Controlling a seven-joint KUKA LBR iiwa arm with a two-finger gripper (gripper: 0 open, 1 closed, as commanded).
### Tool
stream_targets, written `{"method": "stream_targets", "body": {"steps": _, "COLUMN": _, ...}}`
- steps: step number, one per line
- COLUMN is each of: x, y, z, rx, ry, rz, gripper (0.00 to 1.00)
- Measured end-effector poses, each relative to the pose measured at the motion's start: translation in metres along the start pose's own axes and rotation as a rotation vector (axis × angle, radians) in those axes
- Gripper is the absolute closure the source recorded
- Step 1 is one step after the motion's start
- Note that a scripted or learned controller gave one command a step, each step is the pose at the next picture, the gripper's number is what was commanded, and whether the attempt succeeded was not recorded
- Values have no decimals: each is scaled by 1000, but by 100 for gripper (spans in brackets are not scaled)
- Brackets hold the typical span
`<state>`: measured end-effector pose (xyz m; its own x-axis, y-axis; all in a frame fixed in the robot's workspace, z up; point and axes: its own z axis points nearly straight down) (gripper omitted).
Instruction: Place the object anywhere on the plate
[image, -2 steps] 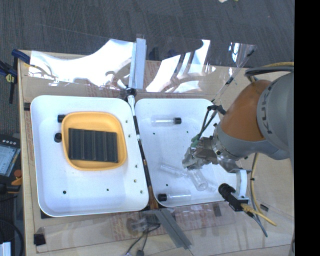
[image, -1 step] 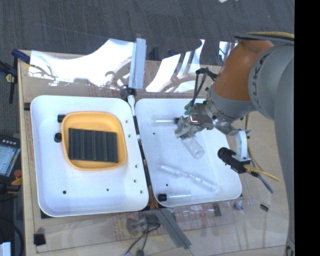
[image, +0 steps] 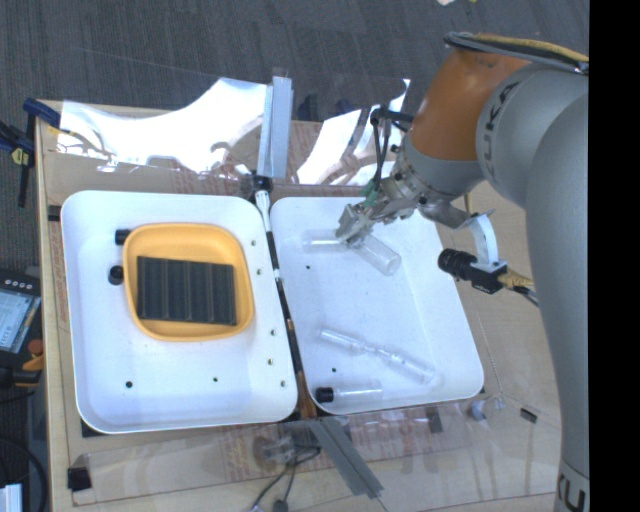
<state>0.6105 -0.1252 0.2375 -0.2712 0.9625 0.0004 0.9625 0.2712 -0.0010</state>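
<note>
- Several clear plastic tubes lie in the right bin (image: 455, 330). One short clear tube (image: 378, 257) lies just below the end effector (image: 352, 226), which hangs over the upper part of that bin.
- The long axis of this tube runs slanted, from upper left to lower right.
- I cannot tell if the end effector is released or clenched, or if it touches the tube.
- The yellow plate (image: 186, 243), with a dark ribbed insert (image: 187, 289), rests in the left bin (image: 90, 390), well apart to the left of the tube, across the bins' shared edge.
- The letters on the arm (image: 520, 110) are too partial for me to read.
</note>
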Motion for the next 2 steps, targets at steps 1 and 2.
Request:
{"method": "stream_targets", "body": {"steps": 1, "x": 31, "y": -3, "z": 45, "rx": 4, "ry": 3, "rz": -273, "gripper": 100}}
{"method": "stream_targets", "body": {"steps": 2, "x": 31, "y": -3, "z": 45, "rx": 4, "ry": 3, "rz": -273, "gripper": 0}}
